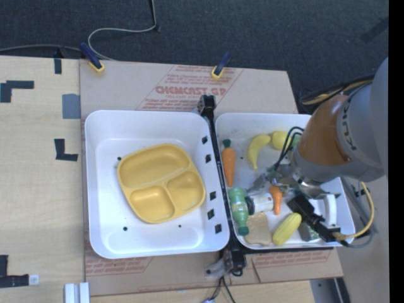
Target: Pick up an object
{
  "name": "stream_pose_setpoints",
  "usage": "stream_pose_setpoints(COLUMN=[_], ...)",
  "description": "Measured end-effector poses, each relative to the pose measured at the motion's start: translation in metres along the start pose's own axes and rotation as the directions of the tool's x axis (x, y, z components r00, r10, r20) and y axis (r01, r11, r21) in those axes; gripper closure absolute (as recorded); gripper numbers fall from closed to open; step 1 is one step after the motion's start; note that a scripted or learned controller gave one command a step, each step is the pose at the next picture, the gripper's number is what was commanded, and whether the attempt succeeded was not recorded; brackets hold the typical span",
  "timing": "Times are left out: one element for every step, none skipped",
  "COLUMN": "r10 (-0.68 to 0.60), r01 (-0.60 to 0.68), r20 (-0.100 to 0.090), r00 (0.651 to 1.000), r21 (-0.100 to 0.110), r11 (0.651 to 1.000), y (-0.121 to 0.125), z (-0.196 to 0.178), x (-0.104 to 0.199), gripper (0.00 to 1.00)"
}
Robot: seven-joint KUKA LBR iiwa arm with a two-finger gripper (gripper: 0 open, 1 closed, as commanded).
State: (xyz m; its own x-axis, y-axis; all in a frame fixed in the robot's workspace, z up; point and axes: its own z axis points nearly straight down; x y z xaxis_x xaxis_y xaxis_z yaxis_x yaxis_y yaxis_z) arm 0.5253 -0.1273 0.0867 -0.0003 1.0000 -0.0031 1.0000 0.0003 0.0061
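Note:
The right bin [243,124] holds several toy foods. A long orange carrot [228,163] lies along its left wall, with a green bottle [238,206] below it. A banana [257,148] and a round yellow fruit [278,139] lie at the back. A small carrot [276,201], a white cylinder [259,203], a tan bread slice [257,228] and a yellow oblong piece [287,227] sit toward the front. My gripper [273,180] hangs low over the middle of this bin, just above the small carrot. I see nothing held in it.
The left bin [101,169] holds a yellow divided plate [161,182]. The grey arm with its orange band [325,137] covers the right bin's right side. A black part [310,214] and cables trail at the front right.

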Motion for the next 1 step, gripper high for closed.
stream_pose_setpoints(r10=[0.001], r01=[-0.001], r20=[0.002], r00=[1.0], r21=[-0.002], r11=[1.0], y=[0.0007], z=[-0.0097], x=[-0.0009], gripper=[1.0])
